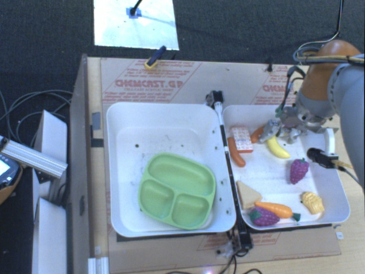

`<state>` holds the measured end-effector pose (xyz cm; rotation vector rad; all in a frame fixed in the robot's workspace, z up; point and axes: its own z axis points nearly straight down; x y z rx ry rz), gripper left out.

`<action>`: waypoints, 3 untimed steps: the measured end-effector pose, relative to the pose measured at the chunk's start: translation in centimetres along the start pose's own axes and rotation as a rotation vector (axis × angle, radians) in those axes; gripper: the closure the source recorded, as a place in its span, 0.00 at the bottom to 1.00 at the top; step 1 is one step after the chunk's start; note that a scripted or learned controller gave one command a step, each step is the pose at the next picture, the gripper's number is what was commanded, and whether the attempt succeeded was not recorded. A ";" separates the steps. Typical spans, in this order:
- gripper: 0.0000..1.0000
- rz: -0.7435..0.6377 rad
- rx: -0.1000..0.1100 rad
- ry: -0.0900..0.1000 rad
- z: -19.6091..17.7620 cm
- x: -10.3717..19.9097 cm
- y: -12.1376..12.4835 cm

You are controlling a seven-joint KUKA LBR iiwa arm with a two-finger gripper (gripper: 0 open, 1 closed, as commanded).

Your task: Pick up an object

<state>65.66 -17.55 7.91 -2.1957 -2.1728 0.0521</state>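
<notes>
The clear bench sheet (171, 76) under the bins bears red print reading "CHEMCAST GP", repeated at upper right.

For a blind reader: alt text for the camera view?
A grey arm's gripper hangs low over the right bin, by a toy banana among toy foods. The left bin holds a green divided plate.

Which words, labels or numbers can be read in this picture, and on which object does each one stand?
"CHEMCAST GP": red print on the brown protective sheet behind the left bin; the same print repeats near the arm, too cut off to read.
Smaller red lines around it: too blurred to read.
Red and white block in the right bin: pattern only, nothing legible.
</notes>
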 end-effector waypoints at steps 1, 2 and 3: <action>1.00 -0.003 0.005 -0.002 -0.8 -0.1 -0.2; 1.00 -0.015 -0.058 -0.011 -3.9 8.6 0.9; 1.00 -0.015 -0.064 -0.013 -10.3 11.7 -3.0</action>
